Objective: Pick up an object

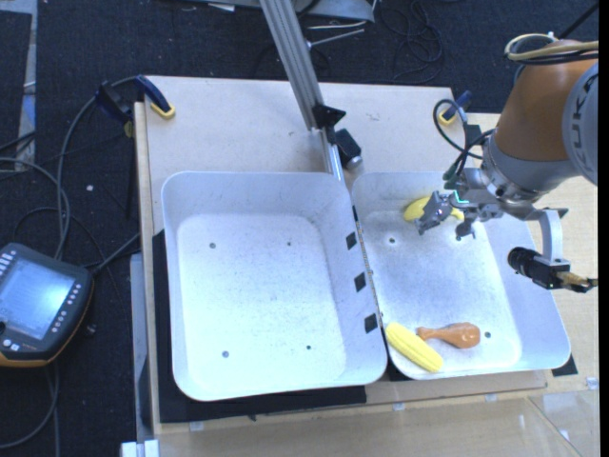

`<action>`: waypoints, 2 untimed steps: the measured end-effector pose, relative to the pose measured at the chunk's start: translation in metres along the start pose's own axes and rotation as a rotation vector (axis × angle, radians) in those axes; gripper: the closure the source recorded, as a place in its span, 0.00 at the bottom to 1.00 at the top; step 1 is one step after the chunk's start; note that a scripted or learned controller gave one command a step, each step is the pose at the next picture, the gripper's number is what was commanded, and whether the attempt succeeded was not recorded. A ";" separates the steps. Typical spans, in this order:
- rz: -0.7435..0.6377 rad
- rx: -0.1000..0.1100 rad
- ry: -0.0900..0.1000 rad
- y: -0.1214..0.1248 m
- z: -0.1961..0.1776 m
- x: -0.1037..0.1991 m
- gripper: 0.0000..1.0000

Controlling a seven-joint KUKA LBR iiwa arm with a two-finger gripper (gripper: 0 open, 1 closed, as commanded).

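One yellow object (416,208) lies just beside the fingers (447,219), whose spacing I cannot tell.

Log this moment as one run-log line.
hand over right bin, at yellow object | grasp unconfirmed | corn, drumstick at near edge

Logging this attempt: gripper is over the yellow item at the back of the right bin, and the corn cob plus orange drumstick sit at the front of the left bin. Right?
Not quite. The corn cob and orange drumstick lie at the front of the right bin, not the left bin; the camera view shows this. The gripper is indeed over the yellow item at that bin's back.
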State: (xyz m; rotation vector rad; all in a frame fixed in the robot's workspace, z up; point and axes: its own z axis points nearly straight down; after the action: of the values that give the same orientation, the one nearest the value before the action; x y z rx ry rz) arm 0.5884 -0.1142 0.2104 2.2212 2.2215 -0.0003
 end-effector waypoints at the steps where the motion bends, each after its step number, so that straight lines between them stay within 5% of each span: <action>1: 0.000 0.000 0.000 0.000 0.000 0.000 0.00; 2: -0.001 0.004 0.001 0.002 0.043 0.002 0.00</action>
State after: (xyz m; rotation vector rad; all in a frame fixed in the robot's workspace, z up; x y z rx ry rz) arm 0.5906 -0.1117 0.1675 2.2228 2.2243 -0.0039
